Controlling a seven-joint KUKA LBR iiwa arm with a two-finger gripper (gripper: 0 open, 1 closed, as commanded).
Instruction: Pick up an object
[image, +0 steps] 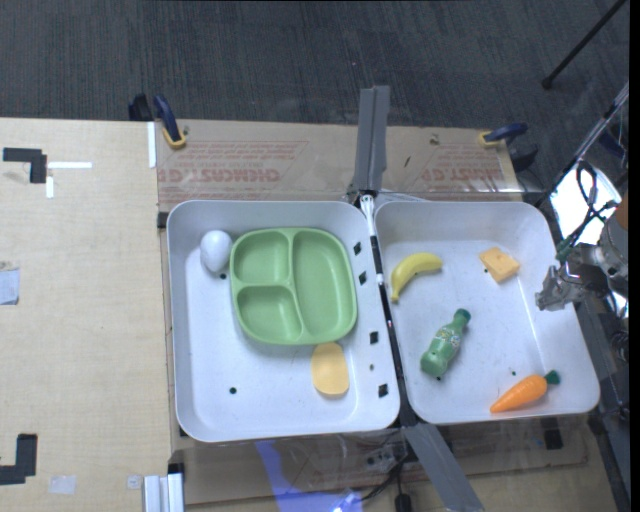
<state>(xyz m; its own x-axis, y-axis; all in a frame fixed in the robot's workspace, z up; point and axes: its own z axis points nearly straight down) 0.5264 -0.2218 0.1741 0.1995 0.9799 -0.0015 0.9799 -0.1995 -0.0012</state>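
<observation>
Gripper (556, 291) at right bin (470, 405) right rim, finger state unclear. Green bottle (444, 344) mid-bin, long axis diagonal, cap pointing upper right. Carrot (520, 393) near front corner, leafy end pointing right. Banana (413, 270) and cheese wedge (499, 264) toward back.

Both white bins (190, 330) look like smooth, slightly glossy moulded plastic, and the green divided plate (294, 285) in the left one has a softer satin plastic sheen. The banana (413, 270), green bottle (444, 343) and carrot (522, 392) in the right bin look like smooth toy plastic. The tabletop (80, 330) at the frame's left is pale matt wood, with brown printed cardboard (260, 165) above the bins.
</observation>
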